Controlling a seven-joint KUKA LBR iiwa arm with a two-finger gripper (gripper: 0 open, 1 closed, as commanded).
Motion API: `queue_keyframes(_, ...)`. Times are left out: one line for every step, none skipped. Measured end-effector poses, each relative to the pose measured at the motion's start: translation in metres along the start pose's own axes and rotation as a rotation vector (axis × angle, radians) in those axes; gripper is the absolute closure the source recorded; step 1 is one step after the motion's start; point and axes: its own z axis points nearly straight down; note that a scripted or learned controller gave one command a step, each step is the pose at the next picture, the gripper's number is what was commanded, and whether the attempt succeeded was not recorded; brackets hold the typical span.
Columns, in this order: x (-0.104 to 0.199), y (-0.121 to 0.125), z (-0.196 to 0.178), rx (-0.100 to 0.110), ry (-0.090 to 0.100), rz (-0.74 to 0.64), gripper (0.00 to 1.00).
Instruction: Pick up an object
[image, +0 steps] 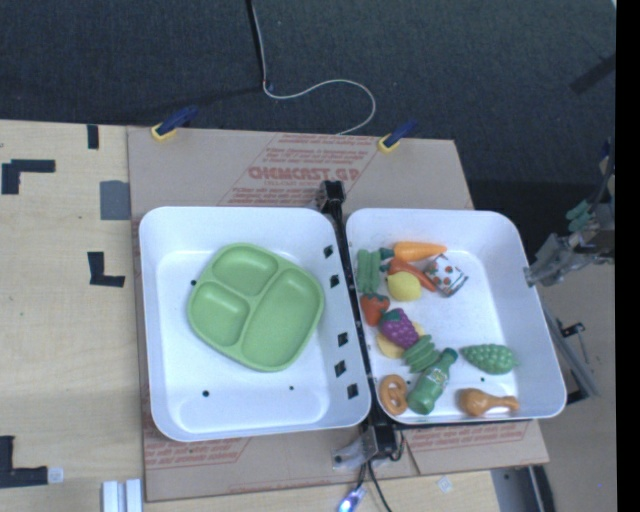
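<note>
Progress on the pick is nil as far as this view shows: every toy food piece lies in the right bin (500, 232), and nothing has been lifted out. The gripper (562, 255) sits at the right edge of the view, just outside that bin's right wall and well apart from the toys; it is too small and blurred to tell how it stands or whether it has anything. Candidates lie in a loose cluster along the bin's left and bottom: a carrot (420, 249), a lemon (404, 287), grapes (398, 327), a green bottle (430, 380), a pretzel (392, 394), a drumstick (486, 403) and a knobbly green piece (487, 357). The left bin (165, 250) holds a green divided plate (256, 306). What remains is the whole job: reach in, close on one piece, lift. Red print on the cardboard sheet (290, 170) under the bins seems to read "CHEMCAST", though blurred.
</note>
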Motion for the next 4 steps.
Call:
queue_keyframes(0.0,0.0,-0.01,0.001,0.0,-0.001,1.0)
queue_keyframes(-0.036,0.024,0.077,0.005,0.002,0.005,1.0)
queue_keyframes(-0.016,-0.001,-0.046,-0.015,-0.002,0.002,1.0)
queue_keyframes(-0.048,-0.002,0.042,0.006,0.003,0.006,1.0)
